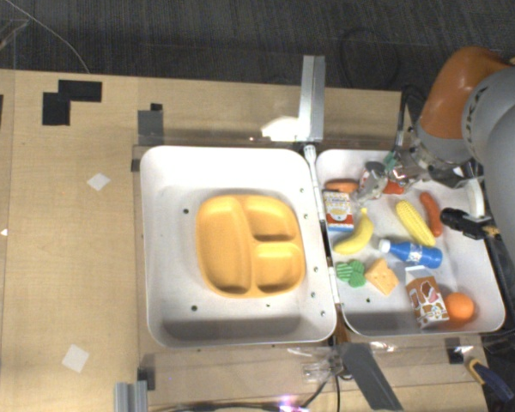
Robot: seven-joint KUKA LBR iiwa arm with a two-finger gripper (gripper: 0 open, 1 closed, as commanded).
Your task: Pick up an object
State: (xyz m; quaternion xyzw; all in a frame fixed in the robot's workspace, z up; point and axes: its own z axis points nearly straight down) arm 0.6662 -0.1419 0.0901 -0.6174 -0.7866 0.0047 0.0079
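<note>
Gripper (376, 181): low in right bin (489, 303), grip state indiscernible. Corn (415, 220) and banana (356, 235) just below it, likely pick candidates

Wood bench (60, 256) w/ dark floor (197, 15) behind.

A single fixed camera looked down at a slant from above the table (60, 256). Both white bins (163, 230) lay within its moderately distant frame.

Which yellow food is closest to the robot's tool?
The corn cob. It lies just below the tool, farther right than the banana; the cheese wedge sits lower still.
</note>
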